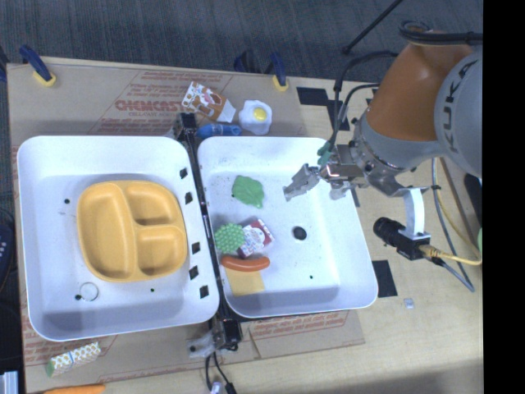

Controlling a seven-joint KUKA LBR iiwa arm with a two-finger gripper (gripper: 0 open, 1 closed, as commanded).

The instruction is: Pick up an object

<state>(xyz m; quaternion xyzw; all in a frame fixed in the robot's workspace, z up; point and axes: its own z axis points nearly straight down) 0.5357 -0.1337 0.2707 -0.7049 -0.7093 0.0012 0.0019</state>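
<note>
Hovering with nothing between its tips, whose spread I cannot tell, the claw (300, 184) hangs over the right bin (349, 253) near a green leaf toy (247, 190), probably light, soft, best pinched across its middle.

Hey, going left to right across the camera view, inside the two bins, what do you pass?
Yellow divided tray in the left bin → green leaf-shaped piece in the right bin → small dark round thing → the tool.
</note>
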